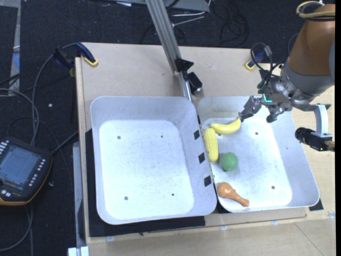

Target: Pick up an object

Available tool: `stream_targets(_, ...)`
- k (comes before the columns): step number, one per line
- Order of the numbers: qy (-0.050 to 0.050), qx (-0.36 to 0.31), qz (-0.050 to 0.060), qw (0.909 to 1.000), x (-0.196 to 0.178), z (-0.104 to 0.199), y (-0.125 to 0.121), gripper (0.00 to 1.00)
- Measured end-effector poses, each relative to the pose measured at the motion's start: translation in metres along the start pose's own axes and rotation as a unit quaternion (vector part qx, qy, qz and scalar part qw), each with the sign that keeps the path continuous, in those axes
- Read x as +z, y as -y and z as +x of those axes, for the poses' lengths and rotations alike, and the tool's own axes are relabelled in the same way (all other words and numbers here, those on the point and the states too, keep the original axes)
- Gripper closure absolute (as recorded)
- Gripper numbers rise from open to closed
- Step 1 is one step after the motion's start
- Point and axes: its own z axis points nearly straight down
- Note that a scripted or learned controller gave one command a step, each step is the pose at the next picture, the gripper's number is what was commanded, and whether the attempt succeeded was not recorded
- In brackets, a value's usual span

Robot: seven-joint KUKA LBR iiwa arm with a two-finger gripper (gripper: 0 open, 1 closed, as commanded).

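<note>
My gripper [260, 112] hangs over the back of the right bin [277, 164], its two dark fingers spread wide apart with nothing between them. The left fingertip [248, 111] is just above the right end of a yellow banana [226, 127]. Next to the bin's left wall lies a yellow corn cob [211, 144]. A green ball [229, 161] rests near the bin's middle. An orange gourd-shaped toy [232, 192] lies at the front left corner.
The left bin [144, 159] stands beside the right one, sharing a raised wall. A slanted metal pole [168, 36] rises from the bench behind the bins. Clamps sit at the bench's back corners [85, 55].
</note>
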Motion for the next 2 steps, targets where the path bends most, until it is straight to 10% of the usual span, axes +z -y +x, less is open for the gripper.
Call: stream_targets(2, 0.000, 0.000, 0.002, 1.0000, 0.052, 0.010, 0.005, 0.00)
